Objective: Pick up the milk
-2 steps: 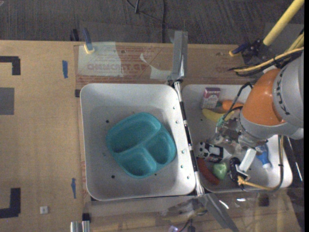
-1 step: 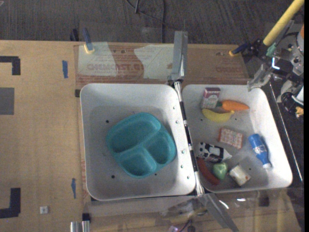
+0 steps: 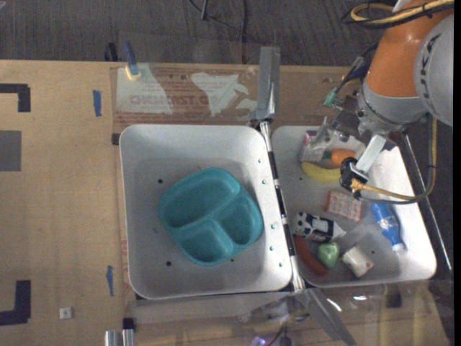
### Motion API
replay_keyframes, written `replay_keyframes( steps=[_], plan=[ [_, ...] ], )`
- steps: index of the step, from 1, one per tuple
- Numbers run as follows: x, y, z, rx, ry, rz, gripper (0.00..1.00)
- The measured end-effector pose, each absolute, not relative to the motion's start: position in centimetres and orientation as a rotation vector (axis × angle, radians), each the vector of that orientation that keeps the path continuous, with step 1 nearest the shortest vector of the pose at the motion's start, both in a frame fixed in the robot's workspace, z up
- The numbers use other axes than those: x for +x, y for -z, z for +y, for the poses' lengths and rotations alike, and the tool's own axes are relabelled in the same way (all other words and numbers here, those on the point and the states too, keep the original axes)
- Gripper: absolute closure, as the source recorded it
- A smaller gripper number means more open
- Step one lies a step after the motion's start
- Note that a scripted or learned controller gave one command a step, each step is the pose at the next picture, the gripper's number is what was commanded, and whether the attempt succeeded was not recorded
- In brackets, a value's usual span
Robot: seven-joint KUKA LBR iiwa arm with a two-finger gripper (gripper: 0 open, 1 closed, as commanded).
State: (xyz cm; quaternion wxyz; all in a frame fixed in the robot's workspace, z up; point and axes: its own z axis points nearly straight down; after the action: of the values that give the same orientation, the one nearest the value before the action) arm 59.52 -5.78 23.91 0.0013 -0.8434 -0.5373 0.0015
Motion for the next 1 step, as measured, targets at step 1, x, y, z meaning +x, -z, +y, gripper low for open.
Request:
replay_keyframes(
  steps=[1],
  plan=[
    [52.62, -18.39, -10.9, -2.809, -0.005, -1.397, 0.0]
  ],
)
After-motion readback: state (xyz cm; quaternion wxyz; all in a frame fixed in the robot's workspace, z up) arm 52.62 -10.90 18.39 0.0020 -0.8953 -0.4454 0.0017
